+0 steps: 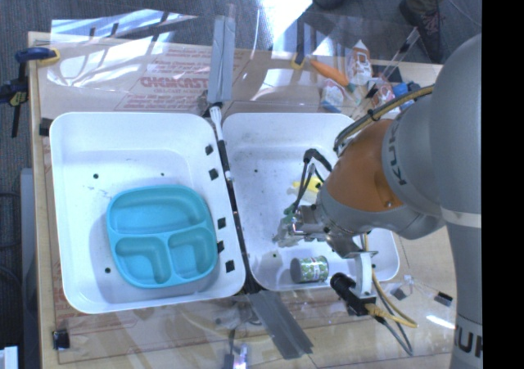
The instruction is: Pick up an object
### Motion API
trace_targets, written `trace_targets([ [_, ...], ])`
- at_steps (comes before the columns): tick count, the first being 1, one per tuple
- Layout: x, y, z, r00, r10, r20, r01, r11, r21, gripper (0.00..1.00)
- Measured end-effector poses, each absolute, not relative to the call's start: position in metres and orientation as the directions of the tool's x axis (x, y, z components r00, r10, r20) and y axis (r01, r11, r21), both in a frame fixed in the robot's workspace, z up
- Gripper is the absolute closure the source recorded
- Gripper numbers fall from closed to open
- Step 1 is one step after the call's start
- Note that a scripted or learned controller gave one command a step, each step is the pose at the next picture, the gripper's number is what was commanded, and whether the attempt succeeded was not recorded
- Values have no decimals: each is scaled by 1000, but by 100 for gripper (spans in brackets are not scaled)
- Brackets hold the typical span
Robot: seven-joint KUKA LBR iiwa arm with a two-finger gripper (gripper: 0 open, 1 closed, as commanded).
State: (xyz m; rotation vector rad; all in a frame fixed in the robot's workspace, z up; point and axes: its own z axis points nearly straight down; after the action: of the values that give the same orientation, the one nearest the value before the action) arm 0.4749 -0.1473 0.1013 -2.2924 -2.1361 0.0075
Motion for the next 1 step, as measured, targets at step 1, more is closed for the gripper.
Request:
trace_targets([
  [1, 486, -128, 206, -121, 993, 1, 993, 121, -5, 100],
])
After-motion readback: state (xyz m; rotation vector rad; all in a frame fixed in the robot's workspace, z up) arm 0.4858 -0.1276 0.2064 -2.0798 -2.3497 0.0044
